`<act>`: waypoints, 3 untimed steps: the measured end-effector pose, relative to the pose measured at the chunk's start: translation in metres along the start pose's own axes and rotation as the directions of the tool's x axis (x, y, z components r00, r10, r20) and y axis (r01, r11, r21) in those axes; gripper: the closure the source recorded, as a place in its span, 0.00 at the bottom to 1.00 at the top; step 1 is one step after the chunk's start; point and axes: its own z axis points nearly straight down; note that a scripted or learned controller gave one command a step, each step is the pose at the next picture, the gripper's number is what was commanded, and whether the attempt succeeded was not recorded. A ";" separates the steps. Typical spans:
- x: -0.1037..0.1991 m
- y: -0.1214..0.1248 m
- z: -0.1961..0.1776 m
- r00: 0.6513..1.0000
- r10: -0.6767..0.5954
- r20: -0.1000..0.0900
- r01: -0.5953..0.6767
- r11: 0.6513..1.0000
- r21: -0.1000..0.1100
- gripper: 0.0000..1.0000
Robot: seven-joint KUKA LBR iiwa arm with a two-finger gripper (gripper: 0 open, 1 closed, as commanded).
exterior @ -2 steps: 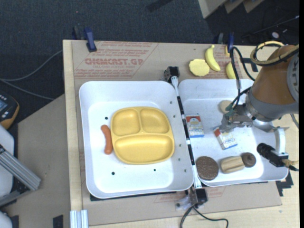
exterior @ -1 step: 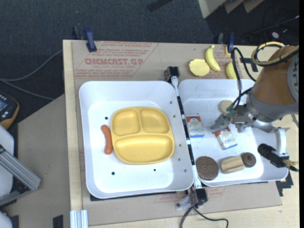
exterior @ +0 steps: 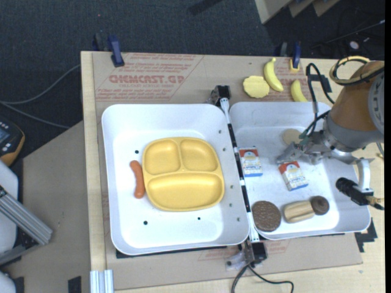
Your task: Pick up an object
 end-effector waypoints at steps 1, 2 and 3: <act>0.031 0.052 0.000 1.000 -0.007 0.003 0.007 1.000 -0.002 0.00; -0.006 0.097 0.000 1.000 -0.003 0.005 0.003 1.000 -0.003 0.00; -0.014 0.095 0.000 1.000 -0.002 0.004 0.002 1.000 0.001 0.00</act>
